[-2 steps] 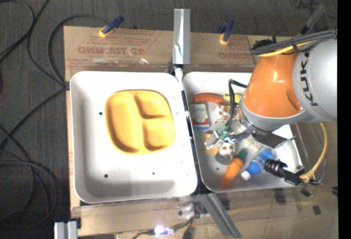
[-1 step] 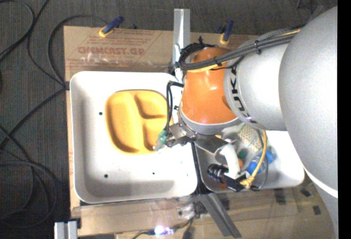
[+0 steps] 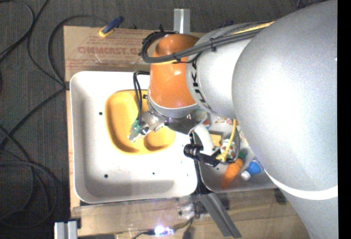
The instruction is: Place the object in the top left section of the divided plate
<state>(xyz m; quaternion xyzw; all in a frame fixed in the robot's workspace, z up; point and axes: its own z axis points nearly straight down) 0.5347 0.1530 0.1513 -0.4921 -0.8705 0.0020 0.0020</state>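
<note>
The pincer (image 3: 137,129) is seen above the yellow divided plate (image 3: 118,117) in the left bin (image 3: 88,177), something green pinched at its tips; its identity cannot be told. Released here, toward the plate's 5 o'clock, it is judged likely to miss the top left section.

A smooth, glossy plastic look is shown by the yellow divided plate (image 3: 123,120) at nine o'clock, and a smooth, faintly sheened plastic by the white bin (image 3: 88,172) beneath it. The arm (image 3: 274,90) at three o'clock is finished in satin grey, its orange band (image 3: 171,79) glossier. Matt brown cardboard (image 3: 104,49) is seen at eleven o'clock.
</note>
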